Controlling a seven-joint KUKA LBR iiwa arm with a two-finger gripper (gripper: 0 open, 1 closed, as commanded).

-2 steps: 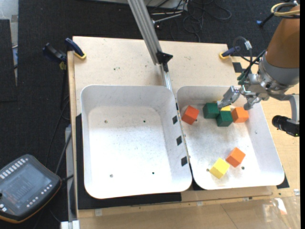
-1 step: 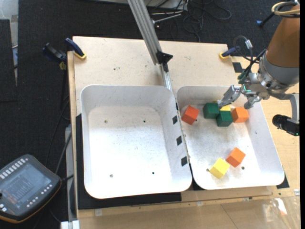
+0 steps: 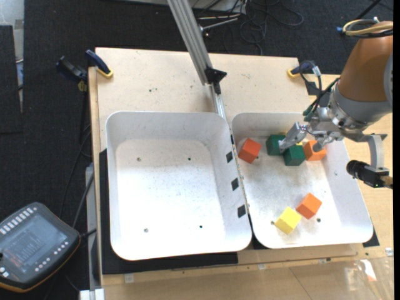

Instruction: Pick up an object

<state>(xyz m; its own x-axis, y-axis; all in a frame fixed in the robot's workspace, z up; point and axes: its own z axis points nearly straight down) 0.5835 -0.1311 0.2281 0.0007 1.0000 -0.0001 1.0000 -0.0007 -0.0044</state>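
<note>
Right now a cluster of blocks sits in the upper part of the right bin (image 3: 350, 220): a green block (image 3: 294, 155) lies directly under the gripper (image 3: 305, 141), with a second green block (image 3: 274, 145) touching it on the left and an orange block (image 3: 315, 151) touching it on the right. The gripper's two fingers stand spread apart, one fingertip (image 3: 289, 140) coming down beside the left top of the green block and the other over the orange block's near edge. Nothing is seen lifted between them; all three blocks rest on the bin floor.

Further left in the same bin, near the divider, a separate orange cube (image 3: 249, 150) lies tilted, apart from the cluster. Toward the near side of the bin a yellow block (image 3: 288, 220) and another orange block (image 3: 309, 205) lie just beside each other, corner to corner, well apart from the gripper.

Above the gripper, the arm (image 3: 367, 74) enters from the right, its orange band broad above the grey wrist. The left bin (image 3: 119, 167) adjoins the right one along a shared edge marked with small black tabs. Both bins rest on a pale wooden bench (image 3: 162, 80), with a slanted metal rail (image 3: 190, 33) crossing its far side and blue-and-yellow clamps (image 3: 94, 61) at the far corners. A grey teach pendant (image 3: 31, 245) lies on the floor at the lower left.
</note>
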